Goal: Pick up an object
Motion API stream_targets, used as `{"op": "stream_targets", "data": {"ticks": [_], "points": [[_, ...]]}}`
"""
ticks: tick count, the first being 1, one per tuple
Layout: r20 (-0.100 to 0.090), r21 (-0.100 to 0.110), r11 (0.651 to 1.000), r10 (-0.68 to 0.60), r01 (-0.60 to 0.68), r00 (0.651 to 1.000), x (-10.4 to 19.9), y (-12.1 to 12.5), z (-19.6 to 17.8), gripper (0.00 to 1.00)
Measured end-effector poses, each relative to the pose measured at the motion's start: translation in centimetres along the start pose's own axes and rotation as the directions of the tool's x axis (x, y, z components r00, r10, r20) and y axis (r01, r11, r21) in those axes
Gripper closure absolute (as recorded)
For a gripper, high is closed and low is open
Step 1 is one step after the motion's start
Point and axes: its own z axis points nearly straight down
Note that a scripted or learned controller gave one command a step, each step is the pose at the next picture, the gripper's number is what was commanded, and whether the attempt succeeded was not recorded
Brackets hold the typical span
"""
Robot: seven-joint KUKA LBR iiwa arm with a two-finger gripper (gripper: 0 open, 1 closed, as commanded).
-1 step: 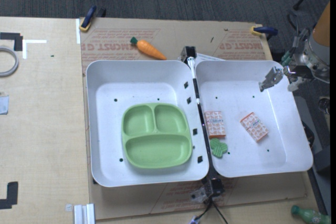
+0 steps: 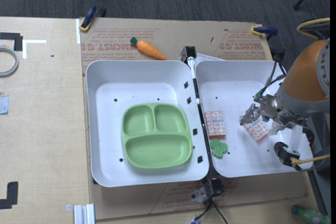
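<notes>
In the right bin [image 2: 236, 165], a small red-and-white box [image 2: 214, 123] lies flat near the left wall. A green toy piece [image 2: 218, 148] lies just below it. A second red-and-white packet [image 2: 258, 131] sits tilted toward the bin's right side. My gripper [image 2: 255, 117] is low over the upper edge of this packet, reaching in from the right below the grey-and-orange wrist [image 2: 310, 78]. The gripper hides part of the packet, and I cannot make out whether they touch.
The left bin [image 2: 105, 86] holds a green divided plate [image 2: 156, 135]. An orange toy carrot [image 2: 148, 49] lies on the cardboard behind the bins. Blue clamps [image 2: 88, 17] [image 2: 265, 31] sit at the cardboard's back corners. Cables run along the arm at the right.
</notes>
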Motion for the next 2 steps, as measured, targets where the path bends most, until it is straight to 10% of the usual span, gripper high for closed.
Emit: {"op": "stream_targets", "data": {"ticks": [1, 2], "points": [[0.009, -0.014, 0.896, -0.443, 0.444, 0.896, 0.3, -3.0, 2.2, 0.00], [0.011, -0.010, 0.666, -0.746, 0.746, 0.666, 2.4, 0.8, 2.2, 0.00]]}}
